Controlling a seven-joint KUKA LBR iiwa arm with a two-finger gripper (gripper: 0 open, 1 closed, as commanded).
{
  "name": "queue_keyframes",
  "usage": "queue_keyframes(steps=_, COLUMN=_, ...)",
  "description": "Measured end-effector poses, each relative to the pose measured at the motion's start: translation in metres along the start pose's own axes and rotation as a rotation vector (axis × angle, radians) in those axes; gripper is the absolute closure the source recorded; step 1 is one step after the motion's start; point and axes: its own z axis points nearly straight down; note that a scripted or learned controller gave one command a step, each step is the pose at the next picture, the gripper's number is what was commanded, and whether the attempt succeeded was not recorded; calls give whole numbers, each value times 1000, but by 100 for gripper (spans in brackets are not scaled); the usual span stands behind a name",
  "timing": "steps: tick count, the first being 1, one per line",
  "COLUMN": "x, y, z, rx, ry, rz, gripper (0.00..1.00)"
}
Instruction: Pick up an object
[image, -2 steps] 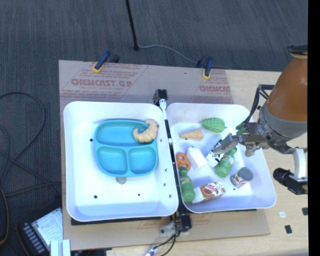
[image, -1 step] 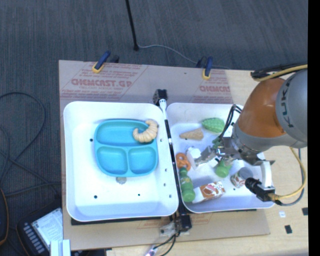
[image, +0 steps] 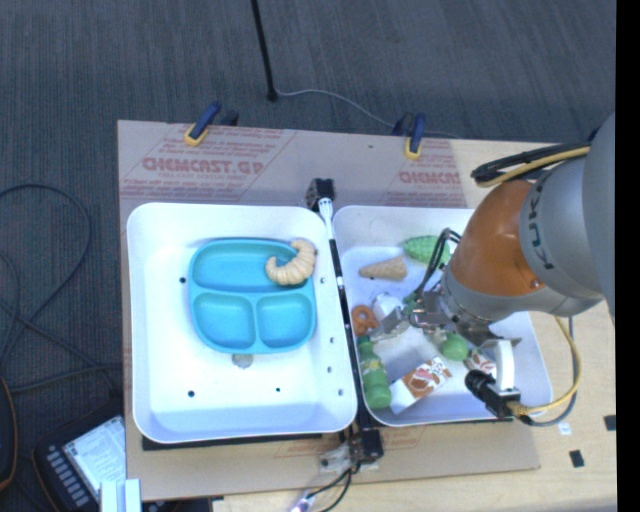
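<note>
1. Evidently the reach-and-descend step is in hand: the gripper (image: 415, 318) sits low in the right bin (image: 535, 385), lower right of the frame, among cluttered objects.
2. Candidates lie close: a white packet with red print (image: 428, 380) just below, a green round piece (image: 455, 348) beside it, a tan cone (image: 384, 269) above.
3. Whether the gripper is wide, narrow or holding anything, I cannot tell.
4. Next, it likely needs to close on one item and lift straight.
5. The arm (image: 500, 250) enters from the right, orange band bent downward over the bin.
6. In the left bin (image: 150, 380), a blue tray (image: 225, 325) carries a curled tan piece (image: 292, 264).
</note>
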Motion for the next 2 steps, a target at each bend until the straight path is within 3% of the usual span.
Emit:
queue_keyframes(steps=1, x=-3, y=-31, z=8, rx=-9, ry=-4, rz=-1, gripper=0)
queue_keyframes(steps=2, x=-4, y=-31, z=-2, rx=-9, ry=-4, rz=1, gripper=100)
